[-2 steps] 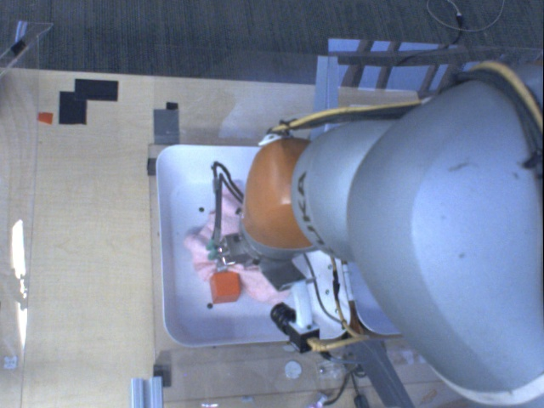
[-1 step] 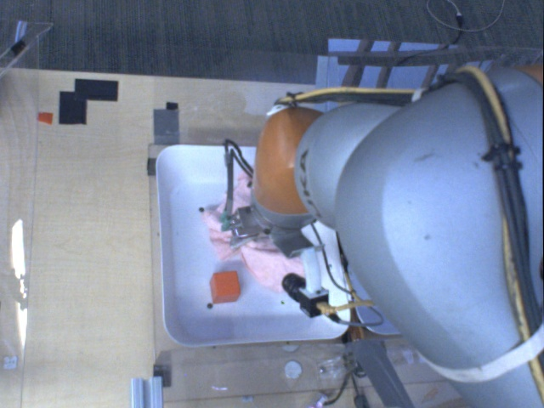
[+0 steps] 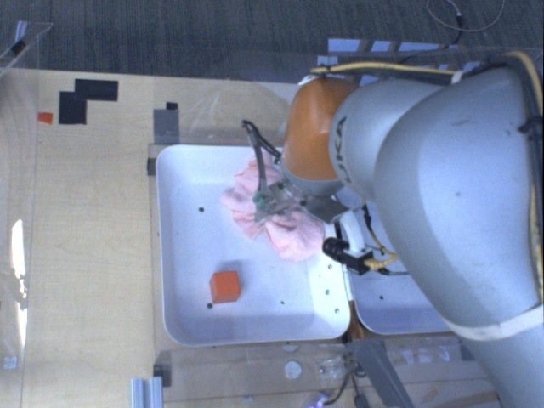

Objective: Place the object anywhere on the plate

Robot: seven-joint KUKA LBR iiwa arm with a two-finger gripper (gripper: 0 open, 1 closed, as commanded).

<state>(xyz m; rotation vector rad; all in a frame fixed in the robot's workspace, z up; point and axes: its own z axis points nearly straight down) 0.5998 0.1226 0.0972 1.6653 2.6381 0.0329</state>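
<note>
Gripper [image 3: 270,201] sits low over the pink plate [image 3: 285,228], in the upper right part of the left bin [image 3: 183,313]. Can't tell the state of the jaws; arm bulk and plate clutter that spot. Plate looks soft-edged, crumpled or scalloped, pale pink. Task object is the orange block [image 3: 225,286]: small, cube-like, matte, no clear long axis. It lies on the bin floor toward the lower left of the jaws, well apart from the plate. Nothing between them.
</note>
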